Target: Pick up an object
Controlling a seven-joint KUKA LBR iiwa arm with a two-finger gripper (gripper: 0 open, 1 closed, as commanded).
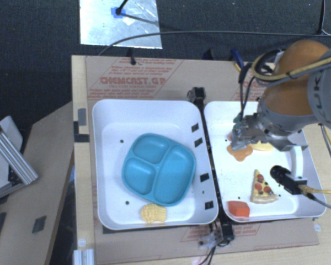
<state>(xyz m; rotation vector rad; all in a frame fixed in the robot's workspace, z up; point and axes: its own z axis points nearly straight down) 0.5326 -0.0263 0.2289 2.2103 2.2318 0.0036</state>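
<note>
My gripper (241, 139) hangs low over the upper left part of the right bin (223, 175), just above an orange flat piece (240, 153) that lies on the bin floor. A pale yellow flat item (263, 146) peeks out from beneath the wrist to the right. Further down lies a pizza slice toy (261, 187), and a red-orange block (239, 208) rests at the bin's near edge. Nothing shows between the fingers.
The left bin (107, 148) holds a blue divided plate (158, 169) and a yellow corn piece (153, 213) near its front wall. A black divider rail (205, 148) runs between the bins. A cardboard sheet lies behind them.
</note>
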